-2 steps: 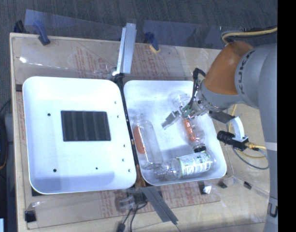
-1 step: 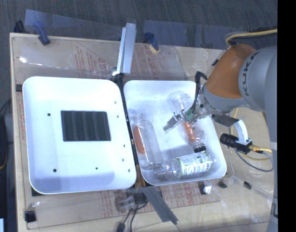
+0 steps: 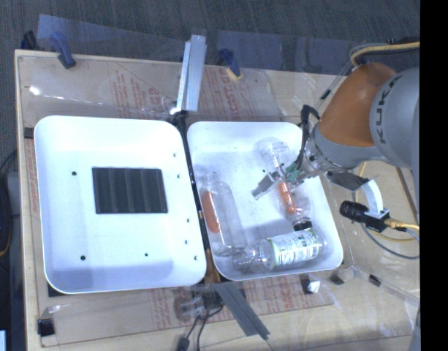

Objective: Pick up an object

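A labelled bottle (image 3: 291, 249) is crowded against the right bin's (image 3: 202, 139) lower edge; the hand (image 3: 271, 182) is seen above it, its state untellable.

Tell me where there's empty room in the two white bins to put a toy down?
The left white bin has bare floor all around its dark ribbed rectangle. The right white bin is crowded: clear plastic bottles, a labelled bottle and the gripper. Only its top-left corner looks bare.
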`<state>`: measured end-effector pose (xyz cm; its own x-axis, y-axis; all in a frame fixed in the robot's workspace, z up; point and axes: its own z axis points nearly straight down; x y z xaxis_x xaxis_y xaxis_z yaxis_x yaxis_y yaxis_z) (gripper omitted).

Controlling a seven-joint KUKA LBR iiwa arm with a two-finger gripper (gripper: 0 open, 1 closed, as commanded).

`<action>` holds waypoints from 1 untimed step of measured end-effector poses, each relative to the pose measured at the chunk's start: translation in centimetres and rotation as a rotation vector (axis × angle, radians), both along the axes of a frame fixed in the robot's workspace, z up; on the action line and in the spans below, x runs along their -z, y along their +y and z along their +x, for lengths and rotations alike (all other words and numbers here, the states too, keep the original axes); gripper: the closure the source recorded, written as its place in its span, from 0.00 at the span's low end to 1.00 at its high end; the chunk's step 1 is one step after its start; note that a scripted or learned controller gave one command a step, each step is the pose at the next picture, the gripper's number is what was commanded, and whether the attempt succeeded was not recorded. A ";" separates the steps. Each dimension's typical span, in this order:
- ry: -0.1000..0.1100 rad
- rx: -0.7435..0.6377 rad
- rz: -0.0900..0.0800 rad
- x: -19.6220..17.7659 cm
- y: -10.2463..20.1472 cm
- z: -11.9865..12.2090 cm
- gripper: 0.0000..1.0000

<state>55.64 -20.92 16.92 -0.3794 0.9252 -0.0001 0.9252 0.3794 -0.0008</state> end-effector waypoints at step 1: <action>0.000 -0.029 0.000 2.3 0.0 2.0 0.00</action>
